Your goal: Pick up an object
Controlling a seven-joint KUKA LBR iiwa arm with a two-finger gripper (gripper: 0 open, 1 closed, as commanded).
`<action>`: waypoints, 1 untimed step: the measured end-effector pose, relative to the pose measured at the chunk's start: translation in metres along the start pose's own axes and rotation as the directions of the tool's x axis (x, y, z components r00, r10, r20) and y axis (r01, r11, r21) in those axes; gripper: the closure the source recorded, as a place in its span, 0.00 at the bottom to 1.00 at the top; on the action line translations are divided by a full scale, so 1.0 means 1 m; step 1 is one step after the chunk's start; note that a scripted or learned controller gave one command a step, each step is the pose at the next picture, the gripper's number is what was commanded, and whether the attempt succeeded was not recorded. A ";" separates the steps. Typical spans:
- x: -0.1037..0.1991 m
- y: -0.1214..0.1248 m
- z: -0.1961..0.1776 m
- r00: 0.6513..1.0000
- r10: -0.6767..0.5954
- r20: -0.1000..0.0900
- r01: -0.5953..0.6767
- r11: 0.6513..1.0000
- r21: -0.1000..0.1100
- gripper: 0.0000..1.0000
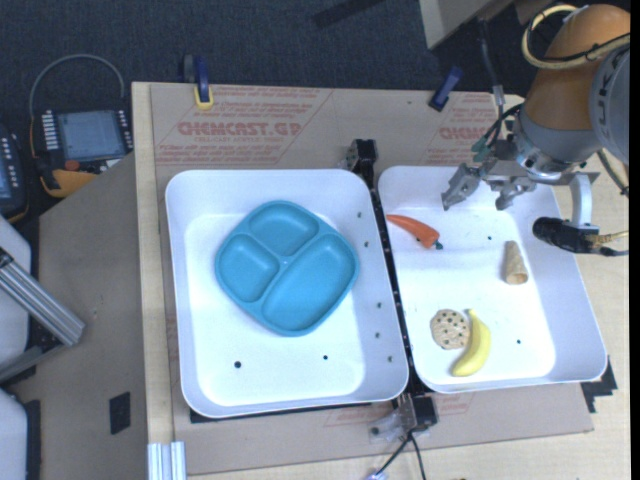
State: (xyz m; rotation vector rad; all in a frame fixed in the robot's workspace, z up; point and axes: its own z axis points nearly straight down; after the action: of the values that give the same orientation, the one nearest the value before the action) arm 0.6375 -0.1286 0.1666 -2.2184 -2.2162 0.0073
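Currently the tool (484, 192) hangs over the far end of the right bin (575, 363), fingers spread apart with nothing between them, so no grasp yet. Right bin holds four candidates: an orange carrot-like piece (414, 229), a tan cork-shaped piece (514, 263), a chocolate chip cookie (450, 328) and a banana (473, 346). Left bin (190, 268) has just a blue divided plate (287, 266), well apart from the tool, so I'd rule it out. Nearest pick looks like the carrot: it lies just toward the left-bin side of the tool and a bit nearer the camera, close to the divider between bins. Its long axis runs diagonally, upper-left to lower-right in the view, green tip at the lower-right end. My read is the move turns on that angle: fingers should straddle the carrot across its short width, so the wrist likely needs rotating to suit before descending. The cork piece is the other option, on the near side of the tool toward the arm, roughly upright axis in the view. Cookie and banana touch each other at the near end, a worse bet for a clean grab. Risk: the carrot sits close to the bin wall, finger clearance may be tight
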 end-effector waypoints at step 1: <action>0.000 0.002 0.064 1.000 -0.001 -0.001 0.001 1.000 0.001 0.00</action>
State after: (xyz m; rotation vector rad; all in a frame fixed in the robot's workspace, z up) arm 0.6386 -0.1281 0.1026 -2.2170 -2.2163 0.0074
